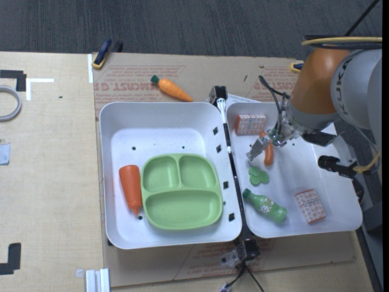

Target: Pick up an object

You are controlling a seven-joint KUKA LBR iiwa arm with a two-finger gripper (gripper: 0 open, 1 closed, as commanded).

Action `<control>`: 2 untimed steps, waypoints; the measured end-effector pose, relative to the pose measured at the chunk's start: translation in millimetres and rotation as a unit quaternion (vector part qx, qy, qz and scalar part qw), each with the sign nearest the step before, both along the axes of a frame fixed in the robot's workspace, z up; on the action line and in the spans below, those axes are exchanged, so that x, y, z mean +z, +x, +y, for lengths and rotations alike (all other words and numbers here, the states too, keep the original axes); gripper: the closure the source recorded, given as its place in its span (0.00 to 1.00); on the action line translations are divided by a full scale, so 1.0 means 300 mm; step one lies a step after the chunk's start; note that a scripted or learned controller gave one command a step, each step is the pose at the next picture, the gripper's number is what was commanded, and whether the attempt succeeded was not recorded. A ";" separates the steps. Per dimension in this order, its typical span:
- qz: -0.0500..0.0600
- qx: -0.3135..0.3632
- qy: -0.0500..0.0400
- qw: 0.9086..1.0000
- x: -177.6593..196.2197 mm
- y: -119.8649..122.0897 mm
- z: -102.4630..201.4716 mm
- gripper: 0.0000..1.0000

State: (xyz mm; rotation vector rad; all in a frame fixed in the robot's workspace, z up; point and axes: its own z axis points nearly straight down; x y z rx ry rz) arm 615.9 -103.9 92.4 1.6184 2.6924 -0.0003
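A: Small orange piece (268, 154), carrot-like, in right bin (340, 218), upper left part, just below pink box (250, 124). Gripper (263, 148) right on it.

B: Pinched?

A: Looks so: grey finger to its left, piece sits between the tips. Far finger hard to make out, wrist hides it.

B: Rest of bin?

A: Green blob (259, 176), green bottle (265, 205), pink packet (310, 205). Left bin (115, 224): green divided tray (181, 191), orange cylinder (130, 187) touching its left edge. Carrot (171, 88) on cardboard behind. Arm cut off at right.
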 end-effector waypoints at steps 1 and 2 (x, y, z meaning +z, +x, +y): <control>-0.002 -0.001 -0.001 1.000 0.035 0.002 -0.003 1.00; -0.001 -0.001 -0.001 1.000 0.033 0.002 -0.002 0.00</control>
